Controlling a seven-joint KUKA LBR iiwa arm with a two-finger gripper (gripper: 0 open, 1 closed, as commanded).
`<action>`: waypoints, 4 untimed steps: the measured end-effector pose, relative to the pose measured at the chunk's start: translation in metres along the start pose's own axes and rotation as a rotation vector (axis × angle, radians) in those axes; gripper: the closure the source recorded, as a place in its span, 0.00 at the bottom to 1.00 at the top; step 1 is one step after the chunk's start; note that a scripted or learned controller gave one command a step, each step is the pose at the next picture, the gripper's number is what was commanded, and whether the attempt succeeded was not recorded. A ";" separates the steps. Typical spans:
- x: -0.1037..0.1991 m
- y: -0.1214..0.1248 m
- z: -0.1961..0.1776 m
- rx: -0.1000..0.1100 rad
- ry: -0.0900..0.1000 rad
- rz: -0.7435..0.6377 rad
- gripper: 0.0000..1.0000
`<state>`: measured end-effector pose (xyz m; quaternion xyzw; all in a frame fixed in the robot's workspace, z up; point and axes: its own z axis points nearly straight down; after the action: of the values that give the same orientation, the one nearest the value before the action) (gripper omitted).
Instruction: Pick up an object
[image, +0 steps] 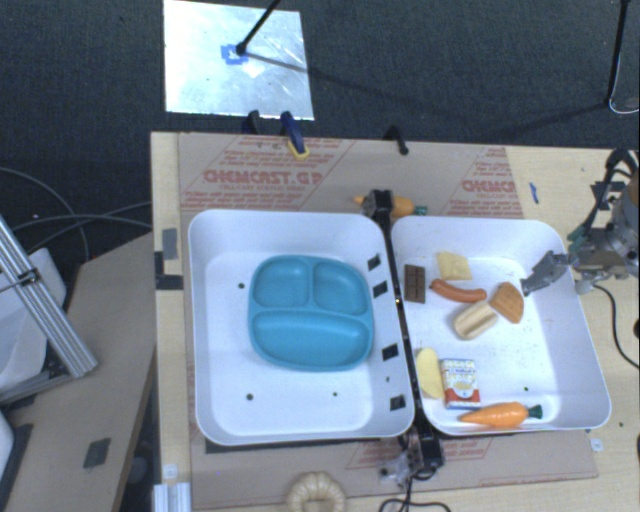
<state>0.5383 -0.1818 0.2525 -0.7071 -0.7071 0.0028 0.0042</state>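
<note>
Right-hand white bin (585, 350), holding the candidate objects. At its centre lie a bread roll (475, 320) and, touching it at its 2 o'clock, a brown toast slice (507, 301). A sausage (458, 292) lies just beside the roll at 11 o'clock, with a pale yellow cheese wedge (453, 265) above it at 12 o'clock and a chocolate bar (414, 284) at the sausage's 9 o'clock, near the bin's inner wall. Toward 6 o'clock of the bin: a yellow banana piece (429, 372), a small red-and-white carton (460, 381) just beside it at 3 o'clock, and a carrot (498, 413) along the lower rim.

The gripper (545, 270) hangs over the bin at the toast's 2 o'clock, close to it, nothing visible between its fingers; whether they are spread or closed cannot be told. The arm enters from 3 o'clock.

Left-hand white bin (215, 300), at 9 o'clock of the first, bears a blue divided plate (308, 312) at its centre. Both bins rest on a cardboard sheet (250, 172).
</note>
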 end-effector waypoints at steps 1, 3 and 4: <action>0.001 0.002 -0.007 -0.012 -0.003 -0.003 0.00; 0.010 0.009 0.090 -0.008 -0.001 -0.002 0.00; 0.007 0.001 0.148 -0.008 -0.001 -0.001 0.00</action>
<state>0.5381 -0.1746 0.1043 -0.7067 -0.7075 0.0004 0.0008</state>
